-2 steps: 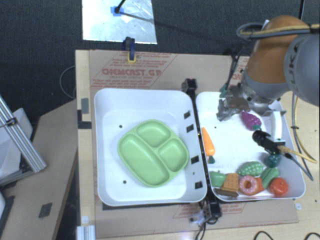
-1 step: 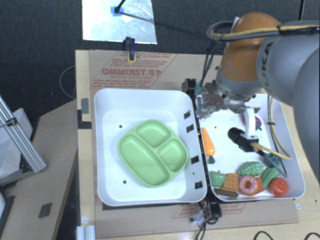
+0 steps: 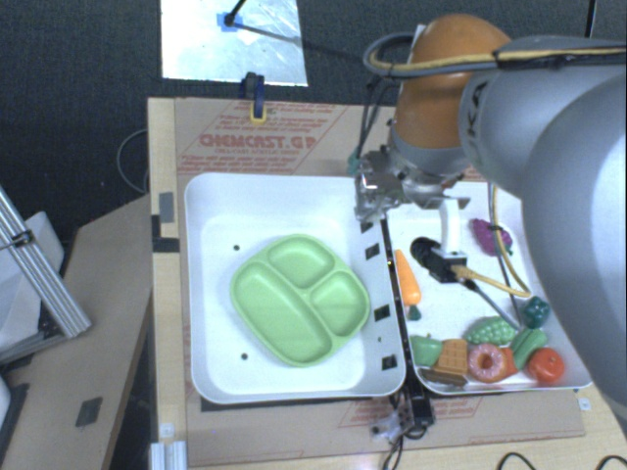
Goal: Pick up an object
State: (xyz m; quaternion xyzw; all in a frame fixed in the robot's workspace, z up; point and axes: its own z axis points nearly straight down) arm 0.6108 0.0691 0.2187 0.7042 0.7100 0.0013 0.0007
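Glossy green plastic plate in a smooth white plastic bin. Matt brown cardboard beneath.

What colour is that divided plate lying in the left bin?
The divided plate is pale green, clear in the camera view.

Left bin: white. Plate: pale green, plain. Right bin: white. Carrot: orange, green top. Doughnut: pink. Tomato: red. Waffle: tan. Small toy at the back: purple. Arm: grey, with an orange band. Cardboard sheet: brown, red lettering.
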